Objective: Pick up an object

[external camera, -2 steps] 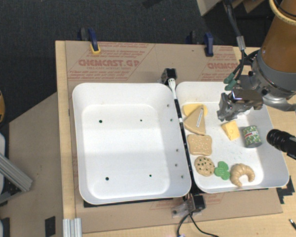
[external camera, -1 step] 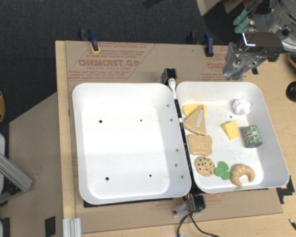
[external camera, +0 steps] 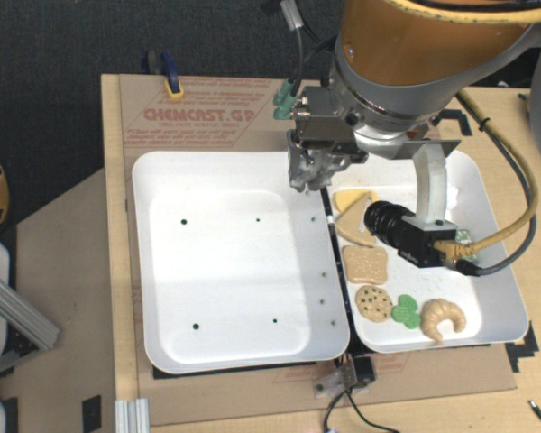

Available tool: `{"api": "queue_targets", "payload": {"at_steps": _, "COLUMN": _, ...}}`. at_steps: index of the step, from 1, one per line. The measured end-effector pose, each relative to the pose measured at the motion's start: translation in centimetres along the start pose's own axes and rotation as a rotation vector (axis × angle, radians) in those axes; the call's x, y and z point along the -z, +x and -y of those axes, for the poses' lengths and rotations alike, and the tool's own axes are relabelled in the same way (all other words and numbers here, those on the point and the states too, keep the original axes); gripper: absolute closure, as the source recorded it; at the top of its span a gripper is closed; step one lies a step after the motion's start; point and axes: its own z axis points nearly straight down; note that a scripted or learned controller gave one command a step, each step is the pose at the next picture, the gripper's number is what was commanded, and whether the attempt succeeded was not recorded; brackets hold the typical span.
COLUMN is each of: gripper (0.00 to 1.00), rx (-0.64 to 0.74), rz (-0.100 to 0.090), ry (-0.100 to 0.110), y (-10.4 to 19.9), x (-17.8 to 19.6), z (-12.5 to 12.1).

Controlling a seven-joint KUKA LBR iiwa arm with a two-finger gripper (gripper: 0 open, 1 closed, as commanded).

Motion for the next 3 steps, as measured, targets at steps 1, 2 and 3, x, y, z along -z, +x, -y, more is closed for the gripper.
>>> {"api": "queue_targets", "payload": {"at_steps": 1, "gripper": 1.00, "rx": -0.008, "rz": 0.005, "ry": 0.005, "y": 3.7, "x": -13.2, "z": -0.1}}
{"api": "queue_targets", "payload": {"at_steps": 2, "gripper": 1.00, "rx": -0.009, "rz": -0.010, "ry": -0.029, "y": 5.8, "x": 8.8, "z": -0.4}}
{"api": "queue_targets", "payload": {"at_steps": 3, "gripper": 1.00, "rx": -0.030, "rz": 0.003, "ry": -0.010, "y": -9.5, "x": 7.9, "z": 0.0}}
